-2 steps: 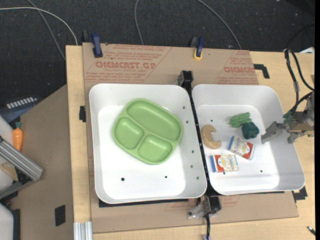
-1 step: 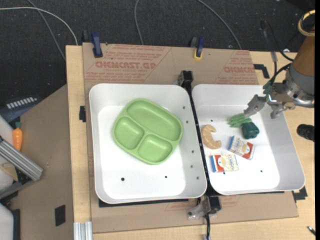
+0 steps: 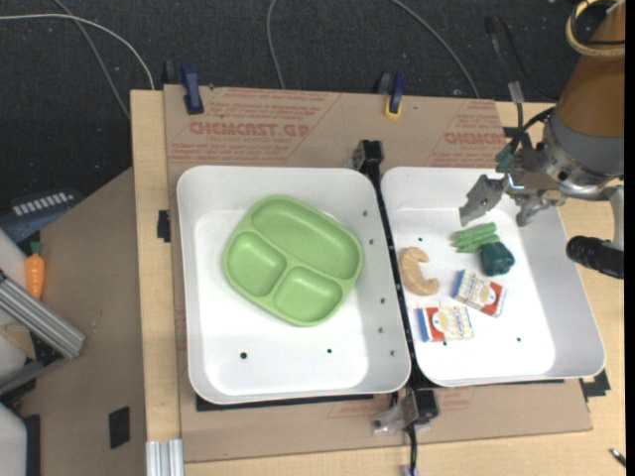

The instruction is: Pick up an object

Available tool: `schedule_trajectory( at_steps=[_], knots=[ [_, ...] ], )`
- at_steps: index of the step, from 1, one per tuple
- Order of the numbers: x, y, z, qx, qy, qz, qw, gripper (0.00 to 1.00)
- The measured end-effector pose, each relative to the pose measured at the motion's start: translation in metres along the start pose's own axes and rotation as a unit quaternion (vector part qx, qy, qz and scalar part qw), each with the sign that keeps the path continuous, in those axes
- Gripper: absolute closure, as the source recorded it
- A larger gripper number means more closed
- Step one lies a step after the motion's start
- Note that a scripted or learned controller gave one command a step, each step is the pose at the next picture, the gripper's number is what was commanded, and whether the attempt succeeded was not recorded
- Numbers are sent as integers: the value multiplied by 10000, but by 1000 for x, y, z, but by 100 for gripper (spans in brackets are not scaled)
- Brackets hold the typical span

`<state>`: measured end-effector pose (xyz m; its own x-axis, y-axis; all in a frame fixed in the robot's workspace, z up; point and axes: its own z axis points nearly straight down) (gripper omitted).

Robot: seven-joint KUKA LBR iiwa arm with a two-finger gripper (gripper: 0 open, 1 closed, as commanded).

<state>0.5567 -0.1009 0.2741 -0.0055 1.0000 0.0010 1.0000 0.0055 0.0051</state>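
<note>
Tabletop (image 3: pixel 159 296) of brown board, bearing two shallow white bins side by side. Left bin (image 3: pixel 198 345) holding a green divided plate (image 3: pixel 294 259), lying flat. Right bin (image 3: pixel 566 335) holding the small items: a tan croissant-shaped piece (image 3: pixel 418 271), two printed cards (image 3: pixel 479 293) (image 3: pixel 443 322) just beside each other, a light green strip (image 3: pixel 475 236) and a dark green lump (image 3: pixel 496 258) touching or nearly touching it.

Arm (image 3: pixel 595 97) entering from the right, orange band above the grey wrist, wrist tipped downward over the far right part of the right bin. Pincer (image 3: pixel 504 202) poised above the bin floor, just beyond the green strip, fingers spread apart, nothing between them.

Step judged: approach, no grasp yet made. Likeliest target judged to be the green strip or the dark green lump, both just beside the fingertips. Next move calls for a short shift toward the near side, a straight descent straddling one item only, then closing. Risk judged: crowding of the two green pieces, so a double catch or a nudge aside.
</note>
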Motion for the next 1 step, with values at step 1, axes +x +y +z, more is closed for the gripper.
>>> schedule_trajectory(
  at_steps=[1],
  knots=[
    [-12, 57, 20, 32, -5, 25, 10000, 0]
  ],
)
